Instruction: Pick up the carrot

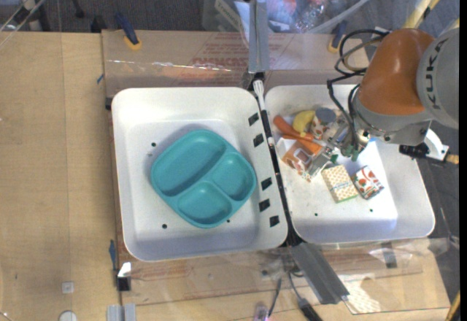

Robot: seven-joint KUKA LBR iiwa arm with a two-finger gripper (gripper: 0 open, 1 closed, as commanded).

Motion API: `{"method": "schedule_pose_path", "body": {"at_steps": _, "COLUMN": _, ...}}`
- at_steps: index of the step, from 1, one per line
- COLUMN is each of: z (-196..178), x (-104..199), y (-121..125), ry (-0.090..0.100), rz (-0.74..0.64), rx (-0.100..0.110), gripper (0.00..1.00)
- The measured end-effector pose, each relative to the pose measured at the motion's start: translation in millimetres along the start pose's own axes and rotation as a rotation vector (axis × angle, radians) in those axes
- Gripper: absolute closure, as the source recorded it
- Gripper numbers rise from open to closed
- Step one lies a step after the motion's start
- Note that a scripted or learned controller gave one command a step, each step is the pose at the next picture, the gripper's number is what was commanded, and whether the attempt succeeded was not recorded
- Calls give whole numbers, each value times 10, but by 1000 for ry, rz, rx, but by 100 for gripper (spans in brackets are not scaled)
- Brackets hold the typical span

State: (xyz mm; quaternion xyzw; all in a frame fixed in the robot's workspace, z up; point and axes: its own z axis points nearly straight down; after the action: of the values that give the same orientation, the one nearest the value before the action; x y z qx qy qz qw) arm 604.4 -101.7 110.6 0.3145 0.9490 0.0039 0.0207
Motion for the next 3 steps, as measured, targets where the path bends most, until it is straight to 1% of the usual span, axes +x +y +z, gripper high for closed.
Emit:
{"method": "schedule_pose_path", "body": {"at_steps": 1, "z": 18, "x": -178, "y": 193, "ry": 3, "rz": 226, "rx": -1, "gripper": 0}}
{"method": "schedule_pose_path", "body": {"at_steps": 2, "z": -111, "x": -217, "y": 218, "ry": -13, "rz": 226, "rx": -12, "gripper": 100}}
{"method": "schedule_pose_path", "body": {"at_steps": 3, "z": -108, "x": -215, "y": 218, "ry": -13, "rz": 227, "rx": -12, "gripper": 0}}
